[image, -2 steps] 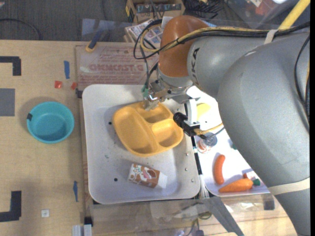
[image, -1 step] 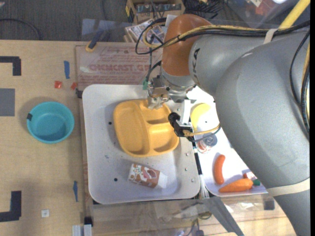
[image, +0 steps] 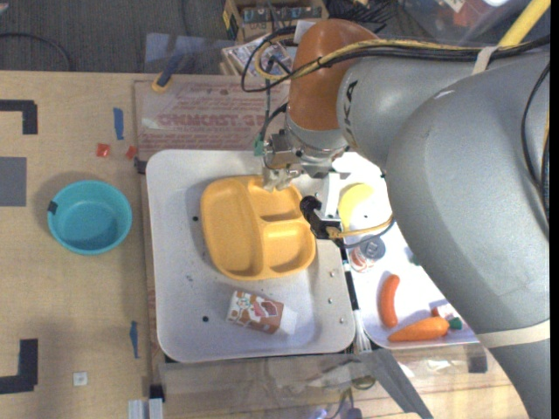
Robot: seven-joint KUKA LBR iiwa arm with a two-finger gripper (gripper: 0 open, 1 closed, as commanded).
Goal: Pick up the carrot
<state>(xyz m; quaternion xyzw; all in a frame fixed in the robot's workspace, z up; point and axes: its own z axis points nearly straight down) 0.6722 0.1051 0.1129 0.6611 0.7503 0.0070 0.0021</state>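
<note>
The one thing with lettering I can half make out is the pinkish board [image: 199, 120] lying behind the left bin: a row of red capitals runs across it, too blurred to spell with any confidence. The small carton [image: 257, 312] in the left bin has a printed pattern, but no words on it come through from here
</note>
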